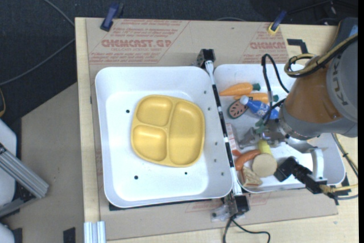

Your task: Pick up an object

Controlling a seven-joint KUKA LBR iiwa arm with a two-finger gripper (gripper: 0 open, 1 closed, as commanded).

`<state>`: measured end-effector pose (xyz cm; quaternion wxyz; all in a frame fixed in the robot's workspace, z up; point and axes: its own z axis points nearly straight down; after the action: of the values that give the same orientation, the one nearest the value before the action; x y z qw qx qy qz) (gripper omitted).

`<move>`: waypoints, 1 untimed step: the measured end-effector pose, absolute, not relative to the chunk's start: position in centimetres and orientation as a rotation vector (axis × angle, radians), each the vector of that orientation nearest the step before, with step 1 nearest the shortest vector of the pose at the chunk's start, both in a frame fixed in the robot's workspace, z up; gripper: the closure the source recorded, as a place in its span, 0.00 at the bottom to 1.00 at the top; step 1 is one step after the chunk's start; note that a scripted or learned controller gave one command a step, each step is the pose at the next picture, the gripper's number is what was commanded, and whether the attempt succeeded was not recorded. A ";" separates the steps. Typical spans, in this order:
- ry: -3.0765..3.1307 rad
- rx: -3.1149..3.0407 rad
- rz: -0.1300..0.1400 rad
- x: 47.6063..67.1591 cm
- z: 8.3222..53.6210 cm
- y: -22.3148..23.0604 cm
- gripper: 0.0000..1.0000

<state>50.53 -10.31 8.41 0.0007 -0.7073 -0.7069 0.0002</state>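
Observation:
My gripper (257, 135) is down inside the right bin (336, 171), among a crowd of small objects. A small yellow object (264, 147) lies right beside it, and a cream round object (263, 165) lies just in front of that. An orange-red piece (244, 157) rests by the bin's left wall, with a tan piece (251, 180) in the near corner. Farther back lie an orange carrot (236, 89), a second orange piece (259, 97), a round brown disc (236, 110) and a blue item (271, 113). The arm hides the bin's right half.
The left bin (114, 122) holds a yellow divided plate (168, 130). The arm's orange band (311, 97) and loose cables (273, 79) hang over the right bin. A black clamp (206, 57) sits at the back between the bins.

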 end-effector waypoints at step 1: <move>-2.220 -2.223 -0.001 50.6 9.4 -10.3 1.00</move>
<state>50.58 -10.29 9.39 -0.0002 -0.7075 -0.7067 -0.0003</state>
